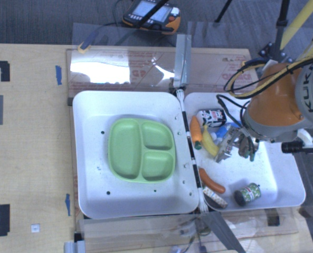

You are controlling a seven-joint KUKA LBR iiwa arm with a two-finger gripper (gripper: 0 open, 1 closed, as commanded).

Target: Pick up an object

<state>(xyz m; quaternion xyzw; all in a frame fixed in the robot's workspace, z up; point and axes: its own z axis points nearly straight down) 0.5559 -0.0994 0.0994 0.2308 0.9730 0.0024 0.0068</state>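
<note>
Camera view looks down on two white bins, and the arm [275,96] leans in from the right over the right bin [288,175]. Its gripper [238,147] hangs above that bin's middle, fingers spread apart with nothing between them, tips pointing down toward the near left. Just left of the fingers lies a banana [210,143], long axis running from far left to near right. Beside it, against the bin's left wall, a carrot [197,131] lies almost straight near-to-far, its thinner end toward the far side. A black-and-white packet [211,117] sits at the far end of the pile, with something blue [220,135] tucked between it and the banana. Nearer, a sausage [211,180] slants from far left to near right. A brush [215,198] lies at the near left corner. A green can [247,193] rests on its side near the front wall. Over in the left bin [87,141], a green plate [142,149] with three sections sits flat in the middle.
</note>
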